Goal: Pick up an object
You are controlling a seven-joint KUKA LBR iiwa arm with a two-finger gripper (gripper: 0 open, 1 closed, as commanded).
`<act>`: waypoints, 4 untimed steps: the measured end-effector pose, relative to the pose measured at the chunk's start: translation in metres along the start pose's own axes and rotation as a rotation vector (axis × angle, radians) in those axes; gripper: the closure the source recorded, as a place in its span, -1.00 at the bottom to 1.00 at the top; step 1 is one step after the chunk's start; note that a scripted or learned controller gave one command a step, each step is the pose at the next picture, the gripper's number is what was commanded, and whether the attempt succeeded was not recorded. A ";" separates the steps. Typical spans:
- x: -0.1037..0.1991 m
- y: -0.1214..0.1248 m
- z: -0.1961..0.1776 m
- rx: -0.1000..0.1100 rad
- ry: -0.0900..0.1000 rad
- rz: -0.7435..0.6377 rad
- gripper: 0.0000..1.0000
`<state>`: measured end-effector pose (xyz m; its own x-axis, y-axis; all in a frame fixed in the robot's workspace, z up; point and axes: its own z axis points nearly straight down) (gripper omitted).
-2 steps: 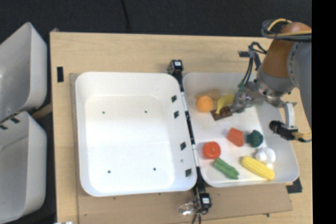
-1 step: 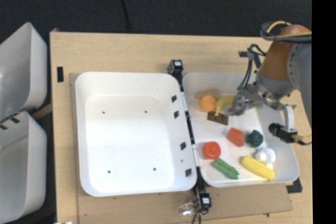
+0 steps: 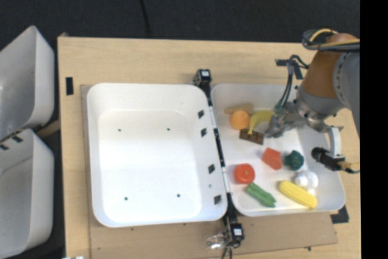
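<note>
The right bin (image 3: 332,196) holds several toy foods: an orange (image 3: 239,119), a yellow banana (image 3: 262,117), a brown block (image 3: 251,136), a red cube (image 3: 272,158), a dark green piece (image 3: 294,159), a red tomato (image 3: 244,173), a green vegetable (image 3: 260,195), a corn cob (image 3: 297,193) and a white piece (image 3: 306,179). My gripper (image 3: 277,126) is low in this bin, just right of the banana and brown block. The grey wrist hides its tip.
The left bin (image 3: 91,130) lies beside the right one, with a black-clipped divider edge (image 3: 215,142) between them. The arm (image 3: 327,79) comes in over the right bin's back right corner. Black fittings sit at the bins' junction, front (image 3: 233,231) and back (image 3: 202,76).
</note>
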<state>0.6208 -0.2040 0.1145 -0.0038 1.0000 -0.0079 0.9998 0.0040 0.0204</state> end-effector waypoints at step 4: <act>0.019 0.008 0.003 0.000 0.001 0.000 1.00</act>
<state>0.6288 -0.1851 0.1120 -0.0039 1.0000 -0.0065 0.9998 0.0040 0.0205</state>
